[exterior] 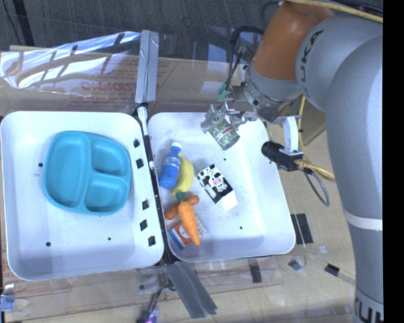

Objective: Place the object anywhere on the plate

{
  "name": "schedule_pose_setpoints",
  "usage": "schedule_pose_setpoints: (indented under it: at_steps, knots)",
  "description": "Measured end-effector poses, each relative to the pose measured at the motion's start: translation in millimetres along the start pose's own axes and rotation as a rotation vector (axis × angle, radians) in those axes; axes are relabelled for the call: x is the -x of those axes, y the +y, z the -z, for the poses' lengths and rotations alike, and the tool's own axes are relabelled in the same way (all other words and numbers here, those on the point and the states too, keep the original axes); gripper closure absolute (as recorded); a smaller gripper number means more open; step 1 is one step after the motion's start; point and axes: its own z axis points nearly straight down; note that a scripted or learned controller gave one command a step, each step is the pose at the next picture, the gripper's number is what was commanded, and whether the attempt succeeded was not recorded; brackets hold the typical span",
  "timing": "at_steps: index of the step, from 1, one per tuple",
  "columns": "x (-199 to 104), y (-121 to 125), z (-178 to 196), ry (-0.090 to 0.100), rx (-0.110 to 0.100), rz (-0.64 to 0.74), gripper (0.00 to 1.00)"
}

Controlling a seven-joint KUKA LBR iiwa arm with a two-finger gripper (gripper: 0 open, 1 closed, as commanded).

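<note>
A light blue divided plate (87,173) lies in the left bin (27,247). The right bin (269,227) holds a blue bottle (170,167), a yellow banana (185,175), a black-and-white cow-patterned carton (217,186) and an orange carrot (188,219). The carrot lies on a small orange-and-white packet (178,239). My gripper (221,129) hangs over the far part of the right bin, above and to the right of the carton. A small greenish-grey shape (226,138) sits at its tip. I cannot tell whether that shape is a held thing or part of the gripper.
A ridge with black clips (145,200) divides the two bins. A clear plastic sheet (67,59) lies behind the left bin. The grey arm with its orange band (289,39) fills the upper right. A black fitting with cables (286,155) sits over the right bin's right rim.
</note>
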Motion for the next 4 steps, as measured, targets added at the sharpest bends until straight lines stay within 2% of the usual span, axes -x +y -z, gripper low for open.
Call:
schedule_pose_setpoints:
  at_steps: [1,2,3,4]
  knots:
    - [-74,-11,-33,-0.001,-0.003,-0.025,1.0]
    - [-125,-1,-41,-0.002,-0.001,-0.027,1.0]
    - [-194,-44,-42,-0.002,-0.004,-0.039,1.0]
    - [-194,-44,-42,-0.002,-0.003,-0.04,0.0]
